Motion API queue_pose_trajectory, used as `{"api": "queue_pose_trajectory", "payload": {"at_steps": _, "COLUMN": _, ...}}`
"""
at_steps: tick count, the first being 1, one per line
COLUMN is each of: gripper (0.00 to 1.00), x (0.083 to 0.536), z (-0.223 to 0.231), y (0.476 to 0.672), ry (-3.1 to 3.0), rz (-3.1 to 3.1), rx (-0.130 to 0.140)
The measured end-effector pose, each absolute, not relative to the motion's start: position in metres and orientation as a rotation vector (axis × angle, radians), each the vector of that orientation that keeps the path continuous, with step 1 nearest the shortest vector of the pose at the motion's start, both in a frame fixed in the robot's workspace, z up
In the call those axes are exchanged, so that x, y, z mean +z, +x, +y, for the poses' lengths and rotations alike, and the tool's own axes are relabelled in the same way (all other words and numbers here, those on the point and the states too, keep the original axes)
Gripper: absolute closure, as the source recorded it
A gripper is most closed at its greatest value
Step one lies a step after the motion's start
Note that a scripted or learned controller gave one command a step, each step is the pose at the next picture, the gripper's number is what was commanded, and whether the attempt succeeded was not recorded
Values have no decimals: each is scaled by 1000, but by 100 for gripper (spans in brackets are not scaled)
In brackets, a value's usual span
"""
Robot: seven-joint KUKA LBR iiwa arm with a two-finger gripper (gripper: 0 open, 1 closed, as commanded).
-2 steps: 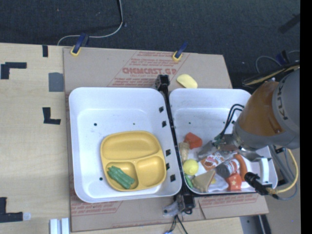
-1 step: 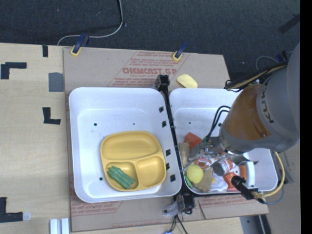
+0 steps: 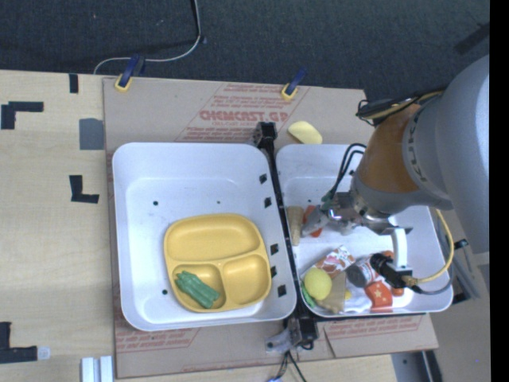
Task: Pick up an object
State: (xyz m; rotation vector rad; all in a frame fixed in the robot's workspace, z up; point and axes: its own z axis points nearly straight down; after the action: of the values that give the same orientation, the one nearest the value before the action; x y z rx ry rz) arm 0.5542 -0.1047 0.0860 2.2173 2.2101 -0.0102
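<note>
Above the right bin (image 3: 359, 159), beside its yellow ball (image 3: 317, 284): the hand (image 3: 334, 212), finger state impossible to tell.

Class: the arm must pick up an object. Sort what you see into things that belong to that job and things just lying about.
Belongs to the job:
- pincer, low in the right bin
- yellow ball
- red piece
- crumpled wrapper

Just lying about:
- yellow divided plate in the left bin
- green toy in the plate's lower-left compartment
- yellow object on the cardboard beyond the bins
</note>
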Motion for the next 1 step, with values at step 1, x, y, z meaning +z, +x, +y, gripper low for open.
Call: {"api": "queue_pose_trajectory", "payload": {"at_steps": 1, "gripper": 0, "x": 86, "z": -105, "y": 604, "ry": 2217, "rz": 2211, "rx": -11}}
